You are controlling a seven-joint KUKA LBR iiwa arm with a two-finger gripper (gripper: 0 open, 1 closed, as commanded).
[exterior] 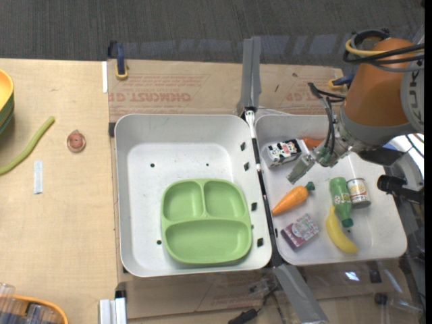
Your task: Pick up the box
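A small black-and-white box [282, 152] lies near the back left of the right bin [388, 245]. A small purple box [300, 230] lies near the bin's front left. The arm, with its orange band [378, 93], reaches in from the right. My gripper [298, 172] hangs low over the bin, just right of and in front of the black-and-white box and behind the carrot [293, 198]. I see nothing held in it.
The right bin also holds a green bottle [341, 200], a can [358, 192], a banana [339, 233] and an orange item [312, 142] at the back. A green divided plate [206, 221] sits in the left bin [135, 181].
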